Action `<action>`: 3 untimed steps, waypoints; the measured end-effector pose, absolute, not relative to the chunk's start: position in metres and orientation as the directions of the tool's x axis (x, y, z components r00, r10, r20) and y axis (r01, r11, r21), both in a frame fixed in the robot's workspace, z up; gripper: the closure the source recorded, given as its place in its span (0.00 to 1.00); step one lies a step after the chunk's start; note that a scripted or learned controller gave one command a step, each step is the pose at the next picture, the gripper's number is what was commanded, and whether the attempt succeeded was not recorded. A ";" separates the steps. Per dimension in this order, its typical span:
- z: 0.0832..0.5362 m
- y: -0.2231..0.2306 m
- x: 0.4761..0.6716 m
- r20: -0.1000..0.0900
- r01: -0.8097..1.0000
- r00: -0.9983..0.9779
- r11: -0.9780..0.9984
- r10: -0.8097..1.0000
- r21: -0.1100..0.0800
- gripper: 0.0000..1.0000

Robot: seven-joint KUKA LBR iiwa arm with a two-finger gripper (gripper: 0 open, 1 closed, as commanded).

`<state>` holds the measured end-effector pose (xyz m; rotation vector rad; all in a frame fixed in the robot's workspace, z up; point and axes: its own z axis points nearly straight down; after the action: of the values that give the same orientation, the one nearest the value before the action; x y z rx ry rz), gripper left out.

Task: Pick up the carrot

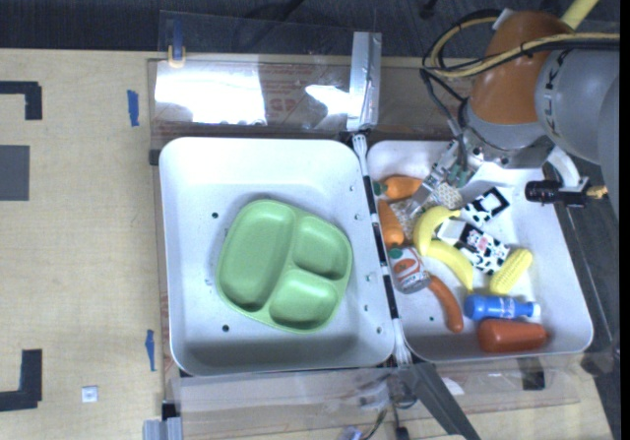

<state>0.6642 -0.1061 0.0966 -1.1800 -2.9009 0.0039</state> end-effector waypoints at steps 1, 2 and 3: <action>0.112 -0.106 0.668 -0.004 0.699 -0.715 0.715 0.699 0.006 1.00; 0.109 -0.105 0.665 0.008 0.699 -0.715 0.715 0.699 -0.002 0.00; 0.096 -0.108 0.663 0.007 0.660 -0.751 0.751 0.660 -0.003 0.00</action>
<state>0.6630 -0.1076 0.0961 -1.1055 -2.9325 0.0000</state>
